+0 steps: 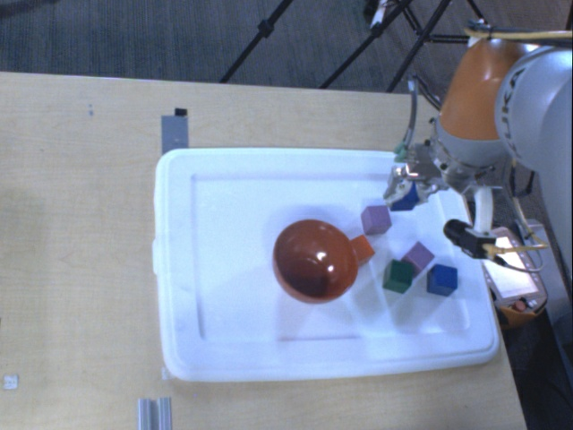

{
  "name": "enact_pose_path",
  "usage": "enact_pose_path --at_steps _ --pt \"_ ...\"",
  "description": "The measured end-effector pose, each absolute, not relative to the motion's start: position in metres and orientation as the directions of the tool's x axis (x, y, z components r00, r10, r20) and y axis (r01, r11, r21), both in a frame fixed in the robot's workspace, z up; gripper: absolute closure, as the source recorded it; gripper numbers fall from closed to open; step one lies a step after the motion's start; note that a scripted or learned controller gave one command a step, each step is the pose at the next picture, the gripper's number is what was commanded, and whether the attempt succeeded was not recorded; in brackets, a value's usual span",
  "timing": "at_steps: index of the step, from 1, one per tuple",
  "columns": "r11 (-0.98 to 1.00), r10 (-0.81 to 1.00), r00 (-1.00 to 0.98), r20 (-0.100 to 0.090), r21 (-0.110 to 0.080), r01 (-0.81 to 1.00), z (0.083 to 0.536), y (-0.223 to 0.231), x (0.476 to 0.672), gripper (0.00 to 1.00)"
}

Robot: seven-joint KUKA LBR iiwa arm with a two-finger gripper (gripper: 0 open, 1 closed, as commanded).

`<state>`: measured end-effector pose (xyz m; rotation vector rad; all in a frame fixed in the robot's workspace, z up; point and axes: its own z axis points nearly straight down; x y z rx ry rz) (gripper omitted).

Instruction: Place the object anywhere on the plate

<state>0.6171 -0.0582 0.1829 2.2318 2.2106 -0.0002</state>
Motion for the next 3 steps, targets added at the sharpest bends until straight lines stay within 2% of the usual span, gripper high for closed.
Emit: enact_pose_path --at_steps 1,2,3 --pt "-0.01 1.0 0.01 0.0 0.001 1.0 0.183 -0.058 0.617 0.0" --pt "-0.01 1.0 0.01 -0.002 0.006 1.0 0.375 -0.092 0.625 0.0" --pt "-0.127 0.992 0.127 -0.003 0.005 0.992 0.434 -0.167 0.67 0.0"
